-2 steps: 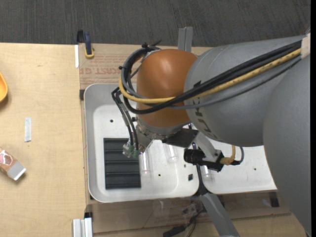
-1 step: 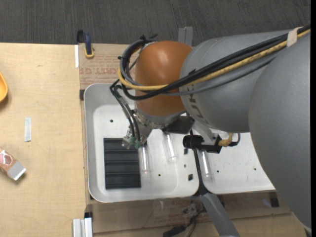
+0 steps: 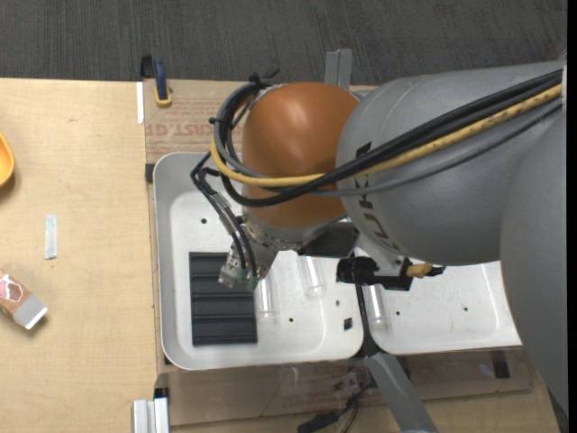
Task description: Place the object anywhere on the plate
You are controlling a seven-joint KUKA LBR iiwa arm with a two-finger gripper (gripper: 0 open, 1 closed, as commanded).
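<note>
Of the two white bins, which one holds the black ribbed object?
The left bin: the black ribbed object lies in it, under the arm's wrist. The right bin shows only white floor.

Pretty even, bright overhead lighting, nothing blown out. Soft sheen on the orange band [image 3: 293, 152] and grey arm [image 3: 460, 161], no hard glare. Faint shadows under the arm across the white bins [image 3: 176, 242]. Slightly soft overall, a bit grainy, especially on the dark carpet [image 3: 270, 16] up top.

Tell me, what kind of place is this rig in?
Probably a robotics lab or test workshop: a big grey arm reaches over two white bins on a wooden bench, with a clamp at its back edge.
</note>
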